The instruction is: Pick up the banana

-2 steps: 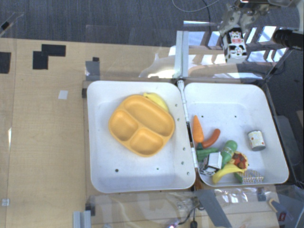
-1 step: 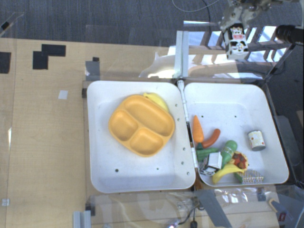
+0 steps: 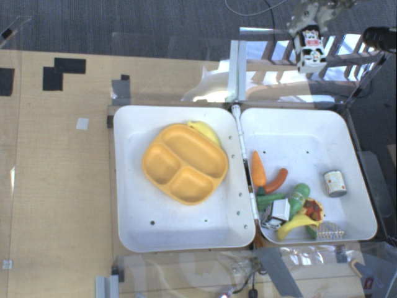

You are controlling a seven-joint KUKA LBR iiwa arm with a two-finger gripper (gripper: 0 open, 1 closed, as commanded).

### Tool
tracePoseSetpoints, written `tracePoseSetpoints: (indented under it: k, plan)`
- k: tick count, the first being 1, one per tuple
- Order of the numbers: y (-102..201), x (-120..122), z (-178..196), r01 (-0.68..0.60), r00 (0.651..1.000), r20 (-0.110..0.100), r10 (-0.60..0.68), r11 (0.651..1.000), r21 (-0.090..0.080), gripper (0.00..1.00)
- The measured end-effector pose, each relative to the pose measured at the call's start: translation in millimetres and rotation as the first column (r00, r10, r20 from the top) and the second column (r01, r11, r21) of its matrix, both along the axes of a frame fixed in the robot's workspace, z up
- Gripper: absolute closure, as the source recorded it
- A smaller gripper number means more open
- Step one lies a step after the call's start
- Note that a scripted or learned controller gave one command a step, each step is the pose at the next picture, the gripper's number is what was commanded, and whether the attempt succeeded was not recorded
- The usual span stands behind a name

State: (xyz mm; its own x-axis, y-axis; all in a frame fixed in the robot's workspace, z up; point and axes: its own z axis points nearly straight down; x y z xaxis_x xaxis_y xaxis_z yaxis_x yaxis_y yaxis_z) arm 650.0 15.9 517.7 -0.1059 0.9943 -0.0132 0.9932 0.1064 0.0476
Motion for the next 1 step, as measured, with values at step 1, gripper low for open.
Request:
tracePoseSetpoints:
  k: [1]
  plan:
    - [-20.6, -18.9, -82.2, -0.003, 0.999, -0.044, 0.003, 1.0, 0.007, 1.0]
